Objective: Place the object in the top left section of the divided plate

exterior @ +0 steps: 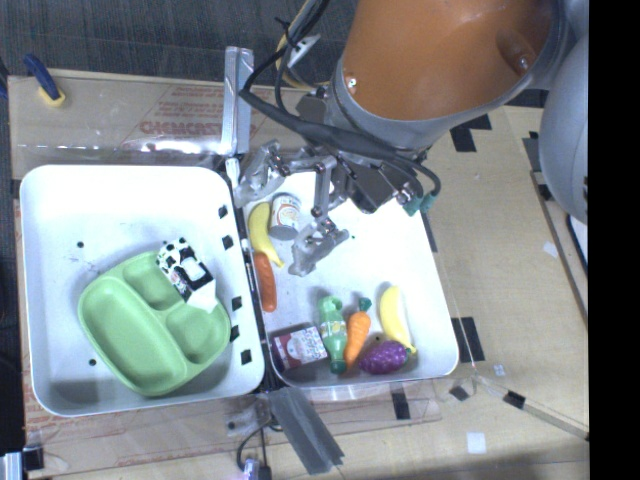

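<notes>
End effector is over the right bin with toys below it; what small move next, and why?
Probably lift clear first. The end effector sits low by the banana and the can, with nothing visibly gripped, while the black-and-white toy already lies on the green divided plate.

A robotics lab: an industrial arm (450, 48) over taped-down white bins (40, 268) of toy food (355, 333).

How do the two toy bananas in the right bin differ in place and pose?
The banana by the left wall lies near the gripper, just above a sausage. The banana at the lower right lies away from the gripper, beside a carrot and above the grapes. The first curves along the bin wall; the second lies in open floor. Both are yellow and lie roughly lengthwise.
</notes>
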`<state>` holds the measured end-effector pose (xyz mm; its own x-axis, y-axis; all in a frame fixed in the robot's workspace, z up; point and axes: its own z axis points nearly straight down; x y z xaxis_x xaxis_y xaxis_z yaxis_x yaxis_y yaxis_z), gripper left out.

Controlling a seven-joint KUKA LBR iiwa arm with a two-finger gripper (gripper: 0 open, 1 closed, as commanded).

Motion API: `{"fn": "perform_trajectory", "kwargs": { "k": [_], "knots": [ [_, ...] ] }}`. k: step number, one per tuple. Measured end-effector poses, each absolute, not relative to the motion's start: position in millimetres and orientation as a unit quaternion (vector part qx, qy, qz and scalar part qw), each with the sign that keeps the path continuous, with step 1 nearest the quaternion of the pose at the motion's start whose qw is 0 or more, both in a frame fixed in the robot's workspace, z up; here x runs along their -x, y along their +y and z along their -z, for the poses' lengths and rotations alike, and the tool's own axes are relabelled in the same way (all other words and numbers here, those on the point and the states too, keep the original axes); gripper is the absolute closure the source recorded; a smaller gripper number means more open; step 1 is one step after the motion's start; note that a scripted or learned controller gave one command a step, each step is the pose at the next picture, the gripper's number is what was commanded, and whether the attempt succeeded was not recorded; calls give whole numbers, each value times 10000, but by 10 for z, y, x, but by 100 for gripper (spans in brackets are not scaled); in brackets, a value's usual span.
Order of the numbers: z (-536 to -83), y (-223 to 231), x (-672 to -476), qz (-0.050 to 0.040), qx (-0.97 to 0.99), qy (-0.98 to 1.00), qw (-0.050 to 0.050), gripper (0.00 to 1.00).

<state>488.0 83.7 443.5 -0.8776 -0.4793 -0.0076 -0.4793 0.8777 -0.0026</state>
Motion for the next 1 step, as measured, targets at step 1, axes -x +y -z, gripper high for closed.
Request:
{"fn": "perform_trajectory", "kwargs": {
  "k": [1],
  "knots": [
    [-4435, 1192, -4868, 7, 4032, 9151, 45, 0]
  ]
}}
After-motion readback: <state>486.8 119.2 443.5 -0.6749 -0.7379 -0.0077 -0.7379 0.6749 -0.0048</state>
